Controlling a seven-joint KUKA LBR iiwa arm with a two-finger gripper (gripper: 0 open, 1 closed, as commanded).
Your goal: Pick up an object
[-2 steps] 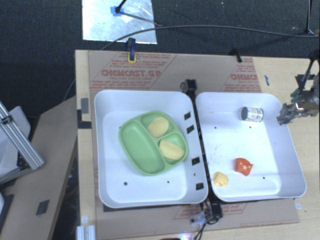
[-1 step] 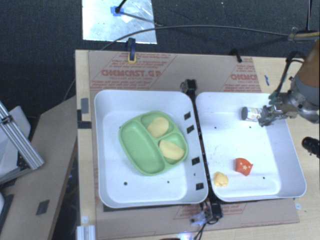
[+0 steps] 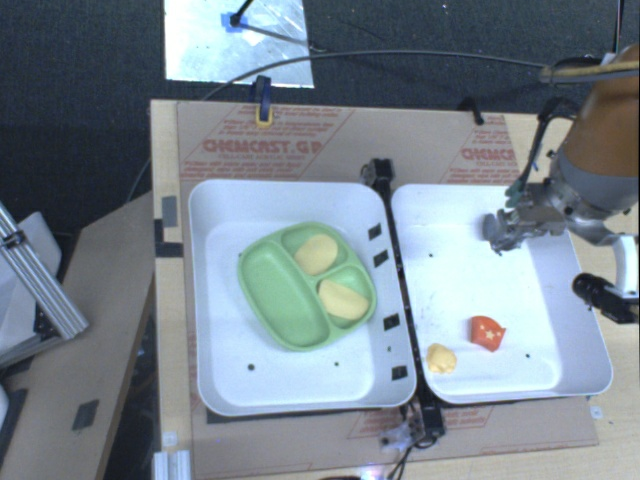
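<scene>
A small red object lies on the floor of the right bin, toward its front. A small yellow object rests a little to its left, near the front rim. My gripper hangs over the back right part of that bin, well behind the red object and apart from both. In the left bin sits a green divided plate with two yellow pieces in its small compartments.
A black divider with clips runs between the two bins. The bins stand on a cardboard sheet. A metal rail leans at the left edge. A black part juts in at the right bin's rim.
</scene>
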